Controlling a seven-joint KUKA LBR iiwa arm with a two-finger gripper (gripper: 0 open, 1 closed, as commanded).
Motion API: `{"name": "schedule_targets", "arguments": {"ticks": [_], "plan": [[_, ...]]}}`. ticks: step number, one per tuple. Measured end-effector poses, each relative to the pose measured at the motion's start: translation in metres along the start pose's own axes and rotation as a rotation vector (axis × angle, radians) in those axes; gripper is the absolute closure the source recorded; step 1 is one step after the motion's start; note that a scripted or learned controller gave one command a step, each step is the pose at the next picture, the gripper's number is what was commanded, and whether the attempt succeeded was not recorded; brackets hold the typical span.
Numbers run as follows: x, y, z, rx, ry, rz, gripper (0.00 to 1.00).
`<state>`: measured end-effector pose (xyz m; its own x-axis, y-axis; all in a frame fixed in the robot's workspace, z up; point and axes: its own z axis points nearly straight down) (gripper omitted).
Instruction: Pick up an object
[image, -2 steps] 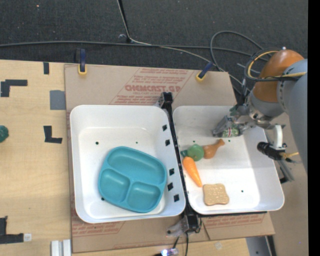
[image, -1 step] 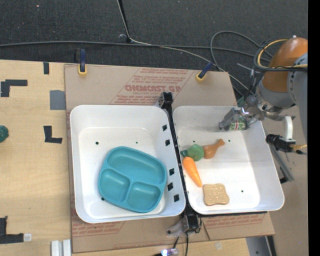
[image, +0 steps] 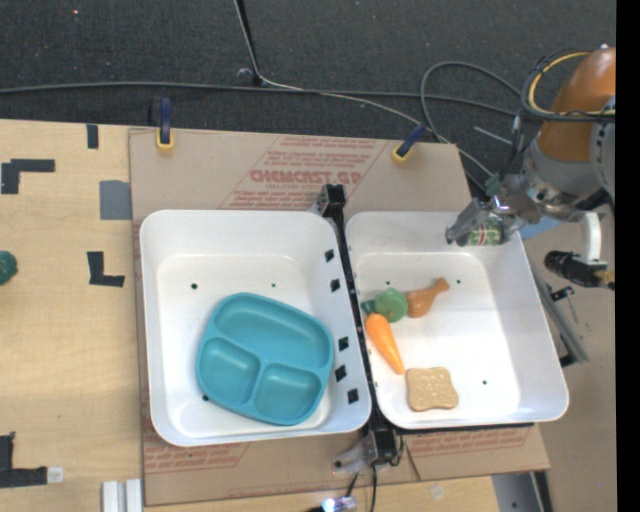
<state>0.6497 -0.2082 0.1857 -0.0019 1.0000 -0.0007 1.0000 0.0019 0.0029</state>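
Jaws cannot be read: the gripper (image: 478, 230) sits over the far rim of the right bin (image: 540, 330), near that bin's far right corner, with a small green-and-white thing (image: 489, 235) against its tip, and whether that thing is gripped or merely touched cannot be told. Most of the right bin's floor lies bare, especially along its far and right edges. Four toy foods gather toward its left wall and near edge: one green round piece (image: 389, 304), one brown drumstick (image: 428, 296) touching it, one orange carrot (image: 384, 342) just beneath, and one slice of toast (image: 432, 389) near the near edge. One teal divided plate (image: 264, 357) lies in the left bin (image: 165, 300), toward its near edge, with bare floor along the far side.
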Motion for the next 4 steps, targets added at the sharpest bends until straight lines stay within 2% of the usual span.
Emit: {"name": "schedule_targets", "arguments": {"ticks": [1,2,4], "plan": [[0.001,0.001,-0.019,0.002,0.000,0.000,1.00],[0.063,-0.006,-0.017,0.005,0.002,-0.004,1.00],[0.162,-0.021,-0.038,0.005,0.002,-0.004,1.00]]}}
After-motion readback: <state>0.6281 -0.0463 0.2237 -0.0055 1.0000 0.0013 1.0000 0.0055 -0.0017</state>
